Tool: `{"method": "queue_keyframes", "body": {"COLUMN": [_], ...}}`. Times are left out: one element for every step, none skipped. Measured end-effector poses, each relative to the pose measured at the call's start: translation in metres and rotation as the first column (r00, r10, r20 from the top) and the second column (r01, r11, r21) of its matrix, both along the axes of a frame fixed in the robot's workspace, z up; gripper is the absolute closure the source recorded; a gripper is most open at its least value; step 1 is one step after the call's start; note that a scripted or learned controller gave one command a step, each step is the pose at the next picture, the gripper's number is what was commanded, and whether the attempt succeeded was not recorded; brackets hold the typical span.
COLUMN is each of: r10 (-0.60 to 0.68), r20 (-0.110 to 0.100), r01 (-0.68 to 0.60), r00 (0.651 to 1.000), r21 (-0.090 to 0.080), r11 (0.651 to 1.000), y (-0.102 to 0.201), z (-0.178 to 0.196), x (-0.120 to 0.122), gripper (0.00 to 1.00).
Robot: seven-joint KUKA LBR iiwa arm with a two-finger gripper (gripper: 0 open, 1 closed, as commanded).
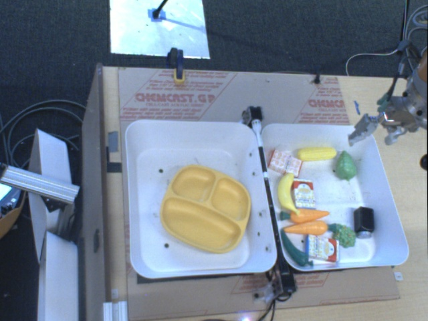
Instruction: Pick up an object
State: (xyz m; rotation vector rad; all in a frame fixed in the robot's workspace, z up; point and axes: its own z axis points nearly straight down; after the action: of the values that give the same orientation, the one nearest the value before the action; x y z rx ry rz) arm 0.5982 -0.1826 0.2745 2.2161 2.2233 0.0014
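The right bin [390,199] holds several toy foods: a yellow corn cob [316,154], a green lump [346,166], a banana [286,191], a small carton [303,194], two carrots [307,222], a broccoli floret [344,235] and a black block [363,221]. My gripper [374,134] hangs above the bin's far right corner, up and to the right of the green lump. It is open, with nothing between its fingers.
The left bin [144,179] holds a yellow divided tray [206,208]. A pink cracker box [279,160] and a second carton [322,249] also lie in the right bin. A black clamp [253,118] sits on the ridge between the bins. Cables trail at the far right.
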Motion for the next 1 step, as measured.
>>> {"method": "queue_keyframes", "body": {"r10": [0.005], "r20": [-0.012], "r01": [-0.005], "r00": [1.0], "r21": [0.006], "r11": [1.0], "y": [0.0665], "z": [-0.0921], "x": [-0.0398], "gripper": [0.0]}}
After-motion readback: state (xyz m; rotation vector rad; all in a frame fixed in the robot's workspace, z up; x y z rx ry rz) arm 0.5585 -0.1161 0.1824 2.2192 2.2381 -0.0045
